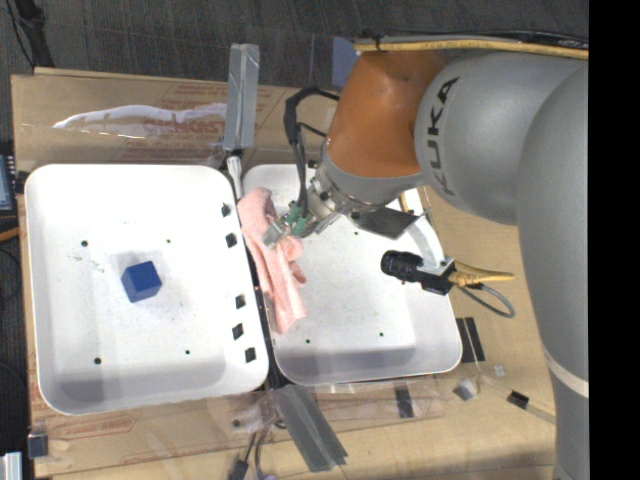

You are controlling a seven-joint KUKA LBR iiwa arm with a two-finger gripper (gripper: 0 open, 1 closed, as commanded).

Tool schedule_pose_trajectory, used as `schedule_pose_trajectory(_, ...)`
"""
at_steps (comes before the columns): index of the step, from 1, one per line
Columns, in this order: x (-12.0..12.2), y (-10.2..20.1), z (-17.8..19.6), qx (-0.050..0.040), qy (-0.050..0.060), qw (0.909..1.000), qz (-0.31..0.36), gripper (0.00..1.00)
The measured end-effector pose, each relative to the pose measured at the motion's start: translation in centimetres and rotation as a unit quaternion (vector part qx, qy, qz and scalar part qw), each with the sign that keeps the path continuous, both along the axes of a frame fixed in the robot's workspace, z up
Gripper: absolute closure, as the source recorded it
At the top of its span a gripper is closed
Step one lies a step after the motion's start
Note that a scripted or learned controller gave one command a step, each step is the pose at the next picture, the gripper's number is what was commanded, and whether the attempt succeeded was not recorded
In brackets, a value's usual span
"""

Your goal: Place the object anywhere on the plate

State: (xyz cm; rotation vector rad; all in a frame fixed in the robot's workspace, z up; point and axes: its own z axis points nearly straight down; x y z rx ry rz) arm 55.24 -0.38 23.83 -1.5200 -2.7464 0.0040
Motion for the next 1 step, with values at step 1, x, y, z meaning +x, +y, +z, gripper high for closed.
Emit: schedule_pose_trajectory(1, -0.72, 4.43, 0.25, 0.0007, 0.001, 0.9794, 0.202, 1.00)
